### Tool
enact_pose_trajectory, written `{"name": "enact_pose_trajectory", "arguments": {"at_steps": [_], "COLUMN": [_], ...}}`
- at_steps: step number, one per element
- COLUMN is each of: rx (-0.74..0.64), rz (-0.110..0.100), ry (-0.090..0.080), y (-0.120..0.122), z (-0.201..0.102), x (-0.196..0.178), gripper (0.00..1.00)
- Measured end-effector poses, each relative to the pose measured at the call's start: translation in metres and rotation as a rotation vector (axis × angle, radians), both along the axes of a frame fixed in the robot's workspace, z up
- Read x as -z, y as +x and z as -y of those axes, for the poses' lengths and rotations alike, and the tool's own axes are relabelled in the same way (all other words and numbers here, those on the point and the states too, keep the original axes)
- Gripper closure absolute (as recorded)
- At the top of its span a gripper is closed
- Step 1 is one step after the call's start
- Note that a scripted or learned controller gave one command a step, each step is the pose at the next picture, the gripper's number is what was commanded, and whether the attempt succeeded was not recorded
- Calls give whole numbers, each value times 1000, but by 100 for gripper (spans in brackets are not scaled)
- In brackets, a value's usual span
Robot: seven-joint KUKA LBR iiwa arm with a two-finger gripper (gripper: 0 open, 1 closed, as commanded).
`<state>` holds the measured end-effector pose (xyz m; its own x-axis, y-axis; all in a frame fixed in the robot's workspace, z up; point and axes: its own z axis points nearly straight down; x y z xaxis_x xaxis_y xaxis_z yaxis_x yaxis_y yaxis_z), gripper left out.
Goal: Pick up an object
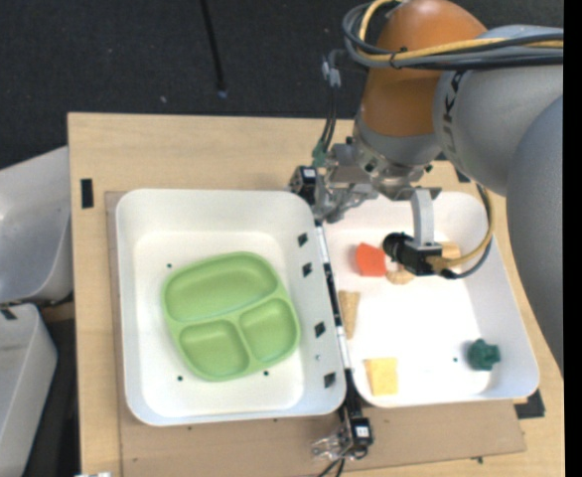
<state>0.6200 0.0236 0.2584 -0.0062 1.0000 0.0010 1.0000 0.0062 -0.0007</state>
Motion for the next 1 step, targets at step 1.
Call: {"name": "enact_pose_trajectory", "arguments": {"at_steps": [1], "rx": [0], "rz": [0], "ry": [0], "y": [-11], "z": [-48], "x": [14], "gripper": [100]}}
